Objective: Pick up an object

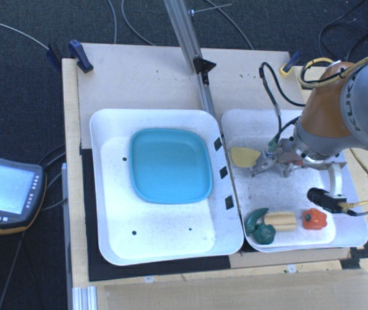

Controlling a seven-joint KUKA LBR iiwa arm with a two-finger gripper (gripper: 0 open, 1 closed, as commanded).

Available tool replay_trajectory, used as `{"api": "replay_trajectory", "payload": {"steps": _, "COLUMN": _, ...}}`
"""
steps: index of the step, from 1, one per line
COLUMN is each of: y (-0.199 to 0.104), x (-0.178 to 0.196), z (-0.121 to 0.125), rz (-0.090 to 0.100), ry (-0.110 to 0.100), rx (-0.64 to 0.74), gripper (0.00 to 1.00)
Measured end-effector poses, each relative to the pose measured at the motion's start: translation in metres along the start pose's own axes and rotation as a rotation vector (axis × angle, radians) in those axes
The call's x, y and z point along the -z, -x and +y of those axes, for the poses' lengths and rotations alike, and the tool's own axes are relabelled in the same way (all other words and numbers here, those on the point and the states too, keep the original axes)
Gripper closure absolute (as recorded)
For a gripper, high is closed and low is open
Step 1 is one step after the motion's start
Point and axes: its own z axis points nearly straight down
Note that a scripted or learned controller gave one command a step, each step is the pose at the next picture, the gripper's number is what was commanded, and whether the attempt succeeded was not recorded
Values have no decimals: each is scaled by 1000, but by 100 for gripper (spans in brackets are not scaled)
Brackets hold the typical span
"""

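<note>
My gripper (261,166) hangs low over the right bin (259,124), near its left wall. A flat yellow piece (243,155) lies just left of the gripper tip, close to it or touching it; I cannot tell which. Along the bin's front edge lie a green toy vegetable (259,225), a tan wooden block (281,221) and a small red toy fruit (314,219). The grey arm with its orange band (326,112) covers the bin's right part.
The left bin (110,173) holds a square blue plate (170,165). A metal pole (187,37) slants across the back of the bench. A black cable end (325,200) hangs beside the red fruit. A teach pendant (6,192) lies off the bench to the left.
</note>
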Motion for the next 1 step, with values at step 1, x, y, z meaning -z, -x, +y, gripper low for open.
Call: {"api": "replay_trajectory", "payload": {"steps": 1, "y": 0, "x": 12, "z": 1, "rz": 0, "ry": 3, "rx": 0, "gripper": 100}}
